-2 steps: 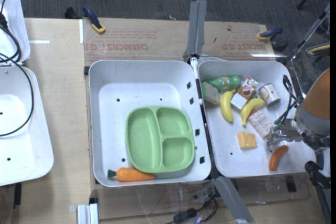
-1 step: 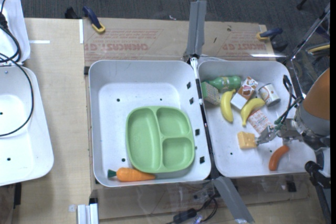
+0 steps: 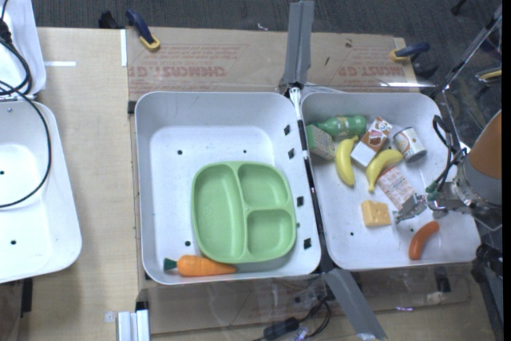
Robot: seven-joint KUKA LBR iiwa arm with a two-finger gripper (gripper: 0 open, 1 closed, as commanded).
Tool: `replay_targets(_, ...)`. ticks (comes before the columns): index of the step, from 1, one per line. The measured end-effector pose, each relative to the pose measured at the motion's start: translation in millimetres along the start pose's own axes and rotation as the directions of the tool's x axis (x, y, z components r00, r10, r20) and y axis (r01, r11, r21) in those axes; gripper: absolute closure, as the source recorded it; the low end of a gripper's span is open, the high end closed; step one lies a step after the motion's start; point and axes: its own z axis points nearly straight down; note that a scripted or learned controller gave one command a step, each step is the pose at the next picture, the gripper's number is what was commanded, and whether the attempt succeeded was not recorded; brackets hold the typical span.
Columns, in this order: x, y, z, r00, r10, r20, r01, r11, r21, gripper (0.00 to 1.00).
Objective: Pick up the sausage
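Note:
The sausage, orange-red and short, lies slanted near the front right corner of the right bin. My gripper reaches in from the right and hangs just up and left of the sausage, beside the yellow cheese wedge. Its fingers stand open with nothing between them. The sausage is apart from the gripper.
The right bin also holds a green bottle, two bananas, a small can, a carton and a wrapped packet. The left bin holds a green divided plate and a carrot.

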Motion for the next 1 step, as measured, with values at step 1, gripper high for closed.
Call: replay_targets(1,-2.0,0.6,-9.2,1.000,0.002,0.007,-0.002,1.000,-0.003,1.00)
